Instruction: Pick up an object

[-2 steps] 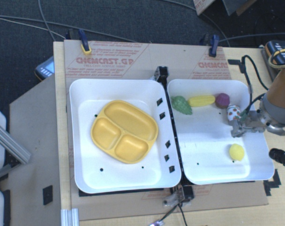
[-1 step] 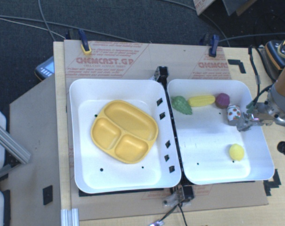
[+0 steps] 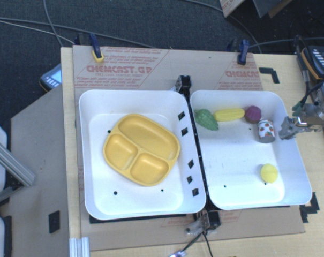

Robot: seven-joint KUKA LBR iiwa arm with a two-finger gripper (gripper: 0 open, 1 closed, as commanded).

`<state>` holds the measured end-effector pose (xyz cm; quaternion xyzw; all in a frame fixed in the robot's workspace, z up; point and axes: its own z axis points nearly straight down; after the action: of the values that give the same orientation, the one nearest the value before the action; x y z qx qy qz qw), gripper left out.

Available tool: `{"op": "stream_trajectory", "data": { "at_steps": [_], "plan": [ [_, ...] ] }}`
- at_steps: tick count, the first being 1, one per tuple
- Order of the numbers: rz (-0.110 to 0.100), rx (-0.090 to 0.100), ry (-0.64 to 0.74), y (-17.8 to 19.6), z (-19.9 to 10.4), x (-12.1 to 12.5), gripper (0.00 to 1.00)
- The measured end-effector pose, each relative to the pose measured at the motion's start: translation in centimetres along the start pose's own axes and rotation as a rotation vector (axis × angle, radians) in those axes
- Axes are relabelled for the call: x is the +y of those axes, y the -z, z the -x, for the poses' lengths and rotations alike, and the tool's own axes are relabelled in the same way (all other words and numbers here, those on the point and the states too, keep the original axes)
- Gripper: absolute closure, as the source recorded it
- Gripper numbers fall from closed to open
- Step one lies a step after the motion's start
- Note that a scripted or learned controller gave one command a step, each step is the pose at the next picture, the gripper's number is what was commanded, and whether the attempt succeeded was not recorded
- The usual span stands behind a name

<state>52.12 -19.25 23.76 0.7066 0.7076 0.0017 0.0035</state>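
Nothing is lifted yet: the gripper (image 3: 288,128) sits at the right bin's (image 3: 242,197) right edge, its state impossible to tell, with the small can (image 3: 265,131) just beside it and the yellow ball (image 3: 269,172) near the front-right corner.

Five small things lie in the right bin (image 3: 290,159). Along its far side runs a row: a green leafy piece (image 3: 206,119) at the left, a yellow corn-like piece (image 3: 229,114) lying lengthwise and touching it, then a dark purple ball (image 3: 253,113). Just beside the ball, nearer the front, stands a small white cup (image 3: 265,131) (red spots on its side). A yellow lemon (image 3: 269,172) lies apart, toward the bin's near right.
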Motion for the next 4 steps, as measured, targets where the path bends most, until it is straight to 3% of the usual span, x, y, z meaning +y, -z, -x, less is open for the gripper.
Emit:
{"op": "stream_trajectory", "data": {
  "at_steps": [2, 4],
  "plan": [
    [-0.009, 0.006, 0.005, -1.3, -9.9, 3.3, 1.0],
    [-0.011, 0.005, 0.004, -1.4, -19.6, 4.1, 1.0]
  ]
}}
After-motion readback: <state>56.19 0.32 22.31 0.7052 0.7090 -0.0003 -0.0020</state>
